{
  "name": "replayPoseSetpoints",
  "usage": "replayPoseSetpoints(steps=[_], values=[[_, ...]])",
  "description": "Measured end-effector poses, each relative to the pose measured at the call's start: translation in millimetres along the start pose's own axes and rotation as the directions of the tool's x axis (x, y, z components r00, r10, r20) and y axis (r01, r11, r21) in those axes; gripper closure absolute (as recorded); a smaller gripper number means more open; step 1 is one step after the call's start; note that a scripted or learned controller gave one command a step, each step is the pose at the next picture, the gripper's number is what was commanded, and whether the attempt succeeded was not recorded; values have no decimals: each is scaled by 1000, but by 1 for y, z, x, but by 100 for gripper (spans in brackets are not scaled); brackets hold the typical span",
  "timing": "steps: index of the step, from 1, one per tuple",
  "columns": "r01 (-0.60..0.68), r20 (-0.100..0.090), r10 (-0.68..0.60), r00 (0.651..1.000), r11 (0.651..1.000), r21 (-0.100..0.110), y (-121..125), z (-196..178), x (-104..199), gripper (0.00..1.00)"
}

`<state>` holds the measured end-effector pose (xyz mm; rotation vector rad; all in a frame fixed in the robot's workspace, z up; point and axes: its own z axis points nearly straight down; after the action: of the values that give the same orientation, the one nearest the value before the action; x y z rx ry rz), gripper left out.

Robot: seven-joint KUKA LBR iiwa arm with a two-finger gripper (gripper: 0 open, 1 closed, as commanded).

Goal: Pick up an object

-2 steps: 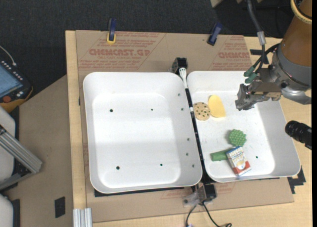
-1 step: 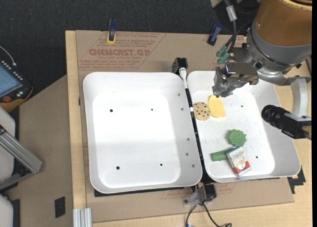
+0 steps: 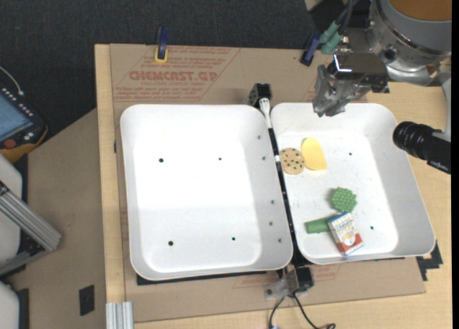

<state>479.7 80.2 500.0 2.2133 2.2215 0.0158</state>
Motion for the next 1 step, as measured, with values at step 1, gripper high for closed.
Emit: replayPoseSetpoints(steps=[1], values=[[0,5,0,1000,1000,21,4,85,39,100]])
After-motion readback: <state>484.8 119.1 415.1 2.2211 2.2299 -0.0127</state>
